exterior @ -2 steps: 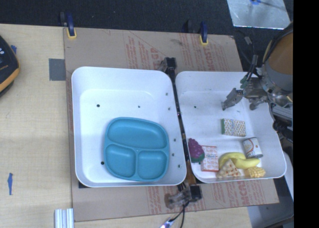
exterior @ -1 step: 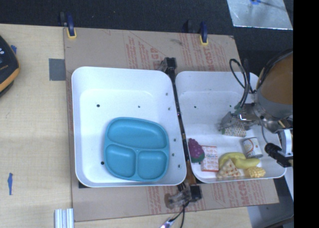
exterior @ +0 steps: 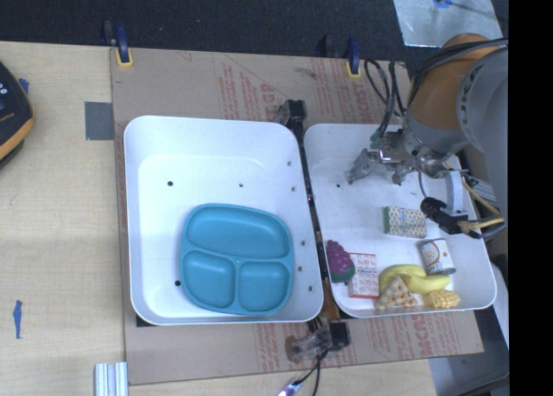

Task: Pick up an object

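Banana [exterior: 415,279] among food toys in right bin [exterior: 346,204]; blue tray [exterior: 235,258] left; pincer [exterior: 380,167] released, bare.

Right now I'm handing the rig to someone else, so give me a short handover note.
Gripper: over the far part of the right bin, fingers spread, nothing between them.
Things: banana, corn, waffle piece, purple grapes, red-printed card, green-patterned packet and small carton lie in the right bin's near part. Blue divided plate lies in the left bin.
Done: nothing picked.
Left: choose an object, descend, grasp, lift.
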`<state>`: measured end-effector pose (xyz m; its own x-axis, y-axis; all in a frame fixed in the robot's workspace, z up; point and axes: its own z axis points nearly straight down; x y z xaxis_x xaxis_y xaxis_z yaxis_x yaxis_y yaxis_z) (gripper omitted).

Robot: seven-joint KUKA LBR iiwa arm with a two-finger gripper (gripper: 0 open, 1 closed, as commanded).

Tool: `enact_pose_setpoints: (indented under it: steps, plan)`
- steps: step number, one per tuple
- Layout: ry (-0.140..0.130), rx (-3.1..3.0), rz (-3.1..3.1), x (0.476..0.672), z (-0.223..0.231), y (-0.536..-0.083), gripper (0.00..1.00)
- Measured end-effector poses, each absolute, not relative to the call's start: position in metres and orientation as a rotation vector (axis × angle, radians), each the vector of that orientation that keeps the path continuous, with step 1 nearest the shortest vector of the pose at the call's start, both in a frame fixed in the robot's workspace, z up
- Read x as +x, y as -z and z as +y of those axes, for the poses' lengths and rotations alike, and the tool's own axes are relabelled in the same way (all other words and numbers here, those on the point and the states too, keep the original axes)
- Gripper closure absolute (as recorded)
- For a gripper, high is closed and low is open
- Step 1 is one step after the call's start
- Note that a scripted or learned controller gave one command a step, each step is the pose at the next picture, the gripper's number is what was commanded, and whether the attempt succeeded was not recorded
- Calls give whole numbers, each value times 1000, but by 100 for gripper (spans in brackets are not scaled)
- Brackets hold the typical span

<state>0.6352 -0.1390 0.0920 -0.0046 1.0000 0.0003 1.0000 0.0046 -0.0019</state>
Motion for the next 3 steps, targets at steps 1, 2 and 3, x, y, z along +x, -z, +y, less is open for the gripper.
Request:
enact_pose_setpoints:
  steps: [1, 2, 3]
  plan:
    - [-2, -2215, -2227, 657, -92, -92, 0]
    - [-3, -2214, -2227, 656, -92, -92, 0]
    - [-3, -2216, -2226, 656, -94, -92, 0]
